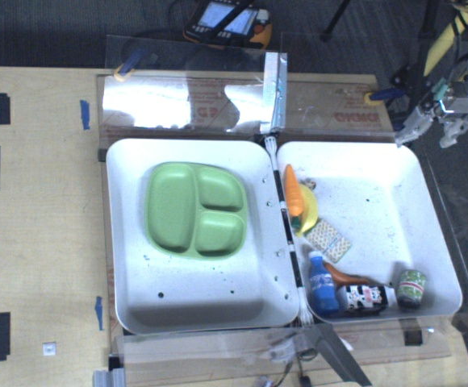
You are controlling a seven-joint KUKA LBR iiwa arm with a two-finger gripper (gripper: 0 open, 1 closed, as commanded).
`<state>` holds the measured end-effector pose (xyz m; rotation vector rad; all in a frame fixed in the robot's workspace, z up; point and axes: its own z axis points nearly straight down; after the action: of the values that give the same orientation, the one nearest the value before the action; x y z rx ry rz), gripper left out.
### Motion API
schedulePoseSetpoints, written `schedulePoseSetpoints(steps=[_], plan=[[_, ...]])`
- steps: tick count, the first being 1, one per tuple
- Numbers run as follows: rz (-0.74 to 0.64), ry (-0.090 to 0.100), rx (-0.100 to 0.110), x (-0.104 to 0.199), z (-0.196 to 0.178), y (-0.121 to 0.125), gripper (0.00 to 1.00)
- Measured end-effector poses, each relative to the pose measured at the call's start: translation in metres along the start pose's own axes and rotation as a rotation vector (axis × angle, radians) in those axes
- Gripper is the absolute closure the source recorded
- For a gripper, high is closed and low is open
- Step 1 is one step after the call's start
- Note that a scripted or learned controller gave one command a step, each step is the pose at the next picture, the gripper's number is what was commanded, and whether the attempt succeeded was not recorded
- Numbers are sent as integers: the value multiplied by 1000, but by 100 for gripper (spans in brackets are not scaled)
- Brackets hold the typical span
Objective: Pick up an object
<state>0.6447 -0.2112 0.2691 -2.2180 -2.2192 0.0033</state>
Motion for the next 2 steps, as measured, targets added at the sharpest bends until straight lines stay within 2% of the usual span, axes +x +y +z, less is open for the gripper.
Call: schedulePoseSetpoints(steps=[1,2], plan=[[-228,1,0,54,80,-66,0],[-320,1,1,97,91,-137,0]])
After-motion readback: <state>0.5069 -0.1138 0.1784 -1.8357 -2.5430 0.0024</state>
